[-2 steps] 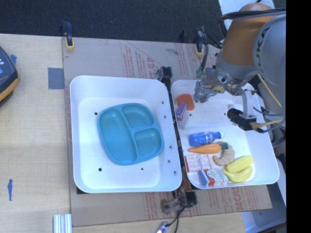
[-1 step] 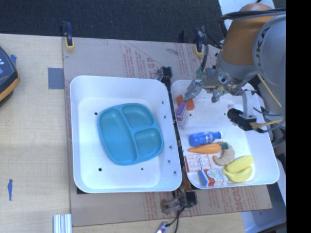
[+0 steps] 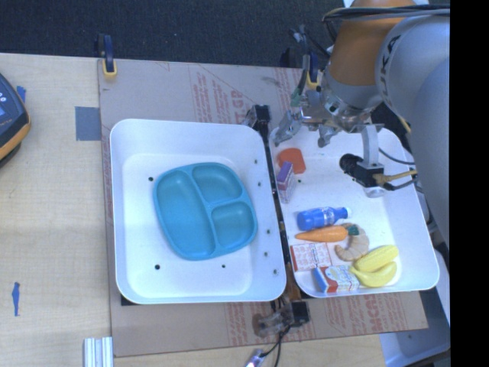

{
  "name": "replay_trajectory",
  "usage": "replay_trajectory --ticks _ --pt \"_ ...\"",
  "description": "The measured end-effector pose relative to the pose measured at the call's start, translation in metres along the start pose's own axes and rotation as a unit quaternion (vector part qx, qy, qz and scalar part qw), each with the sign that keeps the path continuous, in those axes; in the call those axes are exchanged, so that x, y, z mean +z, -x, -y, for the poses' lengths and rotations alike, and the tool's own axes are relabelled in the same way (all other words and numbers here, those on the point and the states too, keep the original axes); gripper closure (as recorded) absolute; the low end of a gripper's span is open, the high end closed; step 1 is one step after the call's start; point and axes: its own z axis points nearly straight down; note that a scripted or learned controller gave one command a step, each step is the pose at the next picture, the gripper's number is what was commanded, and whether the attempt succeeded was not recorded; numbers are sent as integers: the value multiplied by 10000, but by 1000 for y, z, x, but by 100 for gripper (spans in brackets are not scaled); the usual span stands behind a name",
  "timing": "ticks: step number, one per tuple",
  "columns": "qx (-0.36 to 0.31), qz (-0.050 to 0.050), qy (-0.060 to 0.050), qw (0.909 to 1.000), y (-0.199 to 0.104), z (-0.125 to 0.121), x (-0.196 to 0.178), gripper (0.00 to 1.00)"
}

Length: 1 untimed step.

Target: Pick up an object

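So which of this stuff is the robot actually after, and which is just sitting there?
For the job: hand; small orange block, blue plastic bottle, orange toy carrot, yellow toy banana.
Lying about: blue divided plastic tray.

orange carrot (image 3: 322, 235) | lying flat | right bin (image 3: 412, 205) | below blue bottle (image 3: 322, 218)

Robotics lab: clamped cardboard-covered bench (image 3: 191, 90), two white bins (image 3: 122, 205), toy food.

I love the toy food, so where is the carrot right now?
The carrot lies in the right bin, toward its near end, just below the blue bottle and left of the bananas.
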Motion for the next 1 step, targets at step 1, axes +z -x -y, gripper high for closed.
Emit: replay_trajectory --ticks 1 --pt "5 8 -7 10000 28 55 0 0"
